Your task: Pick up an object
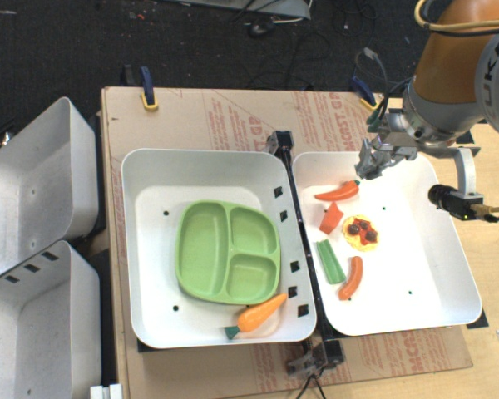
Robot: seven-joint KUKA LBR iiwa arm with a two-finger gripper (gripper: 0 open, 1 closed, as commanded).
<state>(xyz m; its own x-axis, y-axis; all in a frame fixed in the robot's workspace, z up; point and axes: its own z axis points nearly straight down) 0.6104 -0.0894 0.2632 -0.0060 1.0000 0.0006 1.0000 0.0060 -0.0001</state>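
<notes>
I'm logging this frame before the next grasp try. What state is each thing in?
Green three-compartment plastic plate: flat in left bin, nothing in it.
Orange toy carrot: lying against the plate's near edge.
Red toy chili pepper: lying in right bin, just under the gripper.
Green toy stick: lying flat.
Small toy pizza: lying flat.

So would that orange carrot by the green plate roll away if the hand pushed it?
Probably some: the orange toy carrot looks rounded and tapered, so it would likely curve. It lies against the green divided plate, which might stop it.
</notes>
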